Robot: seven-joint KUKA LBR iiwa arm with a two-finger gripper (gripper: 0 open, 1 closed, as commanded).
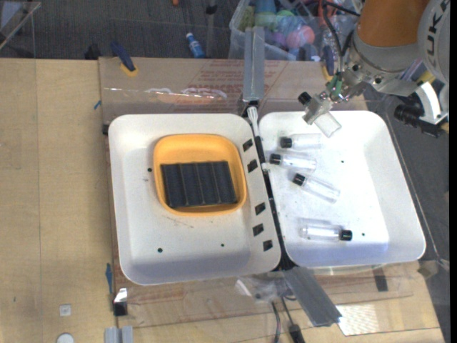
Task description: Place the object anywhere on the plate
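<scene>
The arm is reaching in over the far edge of the right bin (400, 191), and its tool (334, 95) is hanging just above that bin's back rim. A clear vial with a black cap (318, 114) is sitting tilted right under the tool, its cap end toward the fingers, and it appears to be pinched there and lifted off the bin floor, though the fingers are small and partly lost against the clutter behind, so the grip is a likely reading and not a sure one. How wide the tool is standing cannot be made out beyond that.

Judging from this, the pick looks done and the carry is the step in hand. The next move is calling for a sweep across the divider to the left bin (132, 213), where the orange plate (166, 151) is waiting with a dark ribbed insert (198, 184) lying in its middle; the vial needs lowering onto that plate and releasing, anywhere on it.

Counting: two white bins side by side on the bench, one plate, one insert. Four more capped vials (314, 184) are lying loose in the right bin, which is making five vials in all with the one at the tool
</scene>
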